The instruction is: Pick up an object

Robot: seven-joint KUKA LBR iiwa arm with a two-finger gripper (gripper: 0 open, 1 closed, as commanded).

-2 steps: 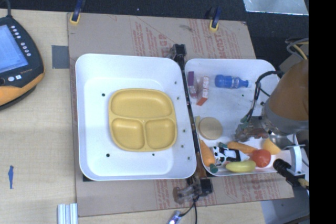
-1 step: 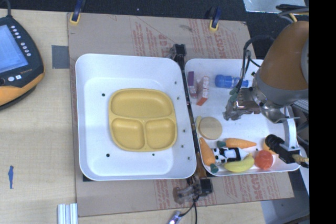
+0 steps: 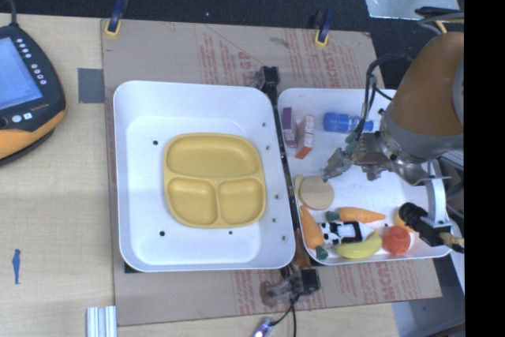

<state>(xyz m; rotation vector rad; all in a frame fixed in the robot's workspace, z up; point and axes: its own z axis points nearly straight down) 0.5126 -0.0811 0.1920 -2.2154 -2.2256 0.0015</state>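
The claw point(image 3: 338, 163) hangs low over the right bin point(image 3: 312, 100), above the round tan disc point(image 3: 316, 192); its fingers look parted a little with nothing between them. Behind it lie a blue bottle point(image 3: 342, 121) and a small purple box point(image 3: 288, 126). Along the bin's near edge sit a carrot point(image 3: 360, 214), a second carrot point(image 3: 311, 229), a banana point(image 3: 357, 248), a black-and-white toy point(image 3: 342, 231) and a tomato point(image 3: 397, 240). The left bin point(image 3: 134, 193) holds a yellow divided plate point(image 3: 215, 178).
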